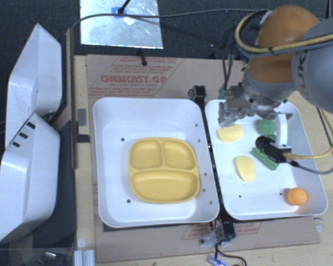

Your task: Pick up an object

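Since the task just says grab an object, anything in the right bin (266, 199) would count. The one you're lined up on looks like the upper yellow piece (230, 133). Your gripper (228, 117) sits in the bin's far-left corner, right over that piece's far edge. It might be touching it, but from this slanted angle I honestly can't say. Same for the grasp: I can't tell whether the gripper is open or closed, since the wrist hides the business end. Nothing visibly sits in it, so I wouldn't count anything as picked.

I'd call this the approach/descend step, with the grab itself not done yet. The piece lies flat on the bin floor, close to the wall shared with the left bin (108, 148).

For the next move, I think you need to centre over the piece, which lies a touch nearer the camera than the gripper does. Then go right down to the floor, close, and lift straight up. It looks low and rounded, so my guess is a shallow pinch slides off. Watch that wall too, since it's tight on that side.

If this one flops, you've got options in the same bin:
- lower yellow piece (245, 168)
- green piece (266, 127)
- green block (265, 157)
- orange ball (296, 196), well apart in the near-right corner

The yellow plate (164, 169) in the left bin looks like a much harder grab.
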